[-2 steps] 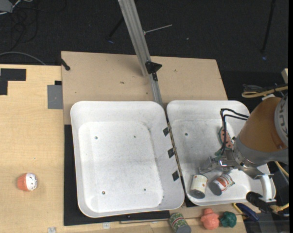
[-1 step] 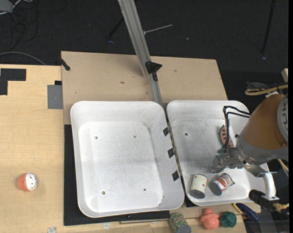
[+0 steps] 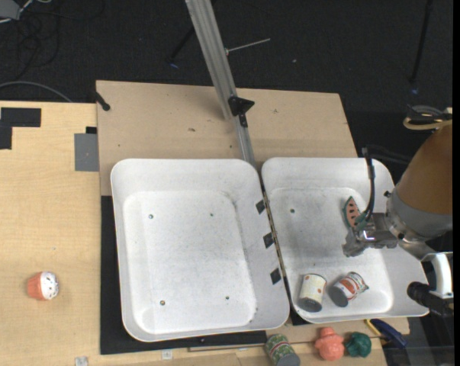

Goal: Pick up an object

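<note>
Two cans lie in right bin.

We are looking at two bins of matt white plastic, finely speckled, sitting on a bench of pale, smooth wood-grain board. A ribbed metal rail is catching light. The can is showing a glossy printed label and dull metal end.

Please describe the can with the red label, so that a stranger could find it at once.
Look in the right bin, at its near edge. Two small things lie together there; the can is the right one, on its side, red-and-white, unlike the plain cream cup beside it.
</note>
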Motion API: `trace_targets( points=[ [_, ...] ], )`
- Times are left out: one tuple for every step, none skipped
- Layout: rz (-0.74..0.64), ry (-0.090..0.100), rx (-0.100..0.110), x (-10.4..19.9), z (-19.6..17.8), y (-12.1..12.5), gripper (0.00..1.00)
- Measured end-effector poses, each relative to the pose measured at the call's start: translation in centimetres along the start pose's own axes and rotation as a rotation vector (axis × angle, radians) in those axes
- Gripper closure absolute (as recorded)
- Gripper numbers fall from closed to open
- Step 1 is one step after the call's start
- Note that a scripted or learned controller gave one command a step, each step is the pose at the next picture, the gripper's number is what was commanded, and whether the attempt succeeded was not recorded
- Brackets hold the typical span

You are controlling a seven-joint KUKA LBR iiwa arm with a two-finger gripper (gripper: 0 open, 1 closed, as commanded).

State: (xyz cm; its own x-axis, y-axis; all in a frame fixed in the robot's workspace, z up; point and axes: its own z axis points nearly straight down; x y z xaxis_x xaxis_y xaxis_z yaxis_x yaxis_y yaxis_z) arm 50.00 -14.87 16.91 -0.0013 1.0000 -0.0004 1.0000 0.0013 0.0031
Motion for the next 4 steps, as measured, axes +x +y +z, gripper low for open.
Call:
trace_targets(
  points=[
    [-0.001, 0.000, -0.001, 0.3, -6.2, 0.4, 1.00],
    [-0.002, 0.001, 0.005, 0.3, -6.3, 0.4, 1.00],
    [-0.003, 0.003, 0.007, 4.8, -5.5, 1.1, 1.00],
    [-0.001, 0.001, 0.007, 10.2, -6.3, 0.9, 1.00]
  ],
)
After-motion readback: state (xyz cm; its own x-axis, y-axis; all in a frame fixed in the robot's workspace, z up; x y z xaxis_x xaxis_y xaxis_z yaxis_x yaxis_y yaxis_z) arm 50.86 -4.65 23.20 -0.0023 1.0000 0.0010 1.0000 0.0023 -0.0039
